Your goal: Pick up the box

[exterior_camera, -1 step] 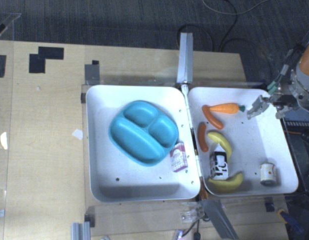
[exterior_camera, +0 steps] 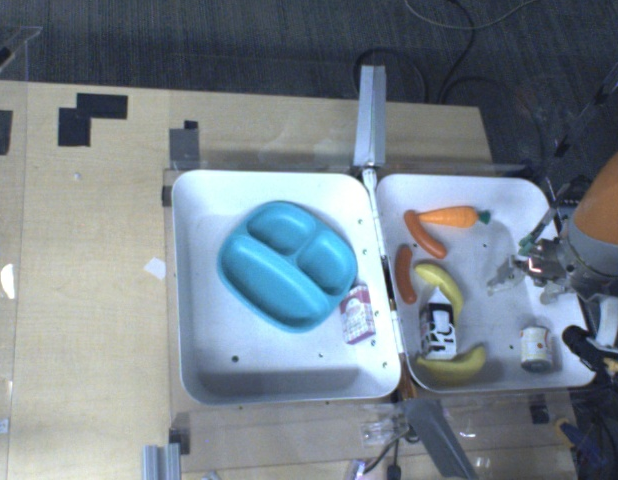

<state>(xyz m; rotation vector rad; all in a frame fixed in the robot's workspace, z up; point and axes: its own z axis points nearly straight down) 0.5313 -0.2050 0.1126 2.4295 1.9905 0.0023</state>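
at right of frame, the gripper hovers, its state unclear; the box, lower centre, looks light, stiff, best pinched across its narrow sides.

1. A pale wooden desk spreads far to the left of the end effector, its surface evenly lit.
2. Black angular markers sit on the desk's far left part, well away from the end effector.
3. Dark grey carpet floor runs along the top, beyond the desk.
4. A thin light cable loops on the floor, above and slightly left of the end effector.
5. A grey metal post stands at the desk's back edge.
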